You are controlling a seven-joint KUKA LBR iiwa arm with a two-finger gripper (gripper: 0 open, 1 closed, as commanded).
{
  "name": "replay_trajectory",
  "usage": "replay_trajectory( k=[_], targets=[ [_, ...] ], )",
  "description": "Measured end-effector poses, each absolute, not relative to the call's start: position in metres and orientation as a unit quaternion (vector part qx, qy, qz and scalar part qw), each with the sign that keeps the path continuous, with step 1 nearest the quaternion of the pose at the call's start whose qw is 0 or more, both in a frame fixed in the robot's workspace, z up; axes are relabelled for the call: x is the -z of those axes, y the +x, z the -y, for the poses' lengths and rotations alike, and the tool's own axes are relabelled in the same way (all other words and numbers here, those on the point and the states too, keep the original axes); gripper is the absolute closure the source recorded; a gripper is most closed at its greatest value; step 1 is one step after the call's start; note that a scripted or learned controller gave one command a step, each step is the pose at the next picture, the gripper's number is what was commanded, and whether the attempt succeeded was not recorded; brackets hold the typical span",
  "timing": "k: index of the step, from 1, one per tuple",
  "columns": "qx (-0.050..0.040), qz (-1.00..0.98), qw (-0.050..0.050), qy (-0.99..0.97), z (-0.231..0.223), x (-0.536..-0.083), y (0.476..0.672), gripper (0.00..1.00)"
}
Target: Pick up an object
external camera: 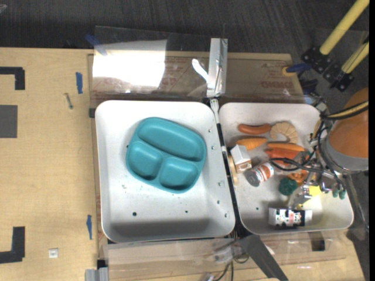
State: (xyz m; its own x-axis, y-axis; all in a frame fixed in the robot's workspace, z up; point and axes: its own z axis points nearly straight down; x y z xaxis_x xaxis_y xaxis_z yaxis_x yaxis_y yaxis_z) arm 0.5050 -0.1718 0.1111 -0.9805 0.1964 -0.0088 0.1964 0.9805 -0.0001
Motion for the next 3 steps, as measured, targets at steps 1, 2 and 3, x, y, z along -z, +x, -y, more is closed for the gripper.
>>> replay_trajectory(
  k=[1, 2, 3],
  targets=[
    [0.0, -0.994, 0.007, 0.113, 0.193, -0.089, 0.503, 0.0],
    [0.0002, -0.994, 0.011, 0.111, 0.191, -0.101, 0.506, 1.0],
    [-0.0006, -0.974, 0.006, 0.228, 0.129, -0.266, 0.513, 1.0]
  ],
)
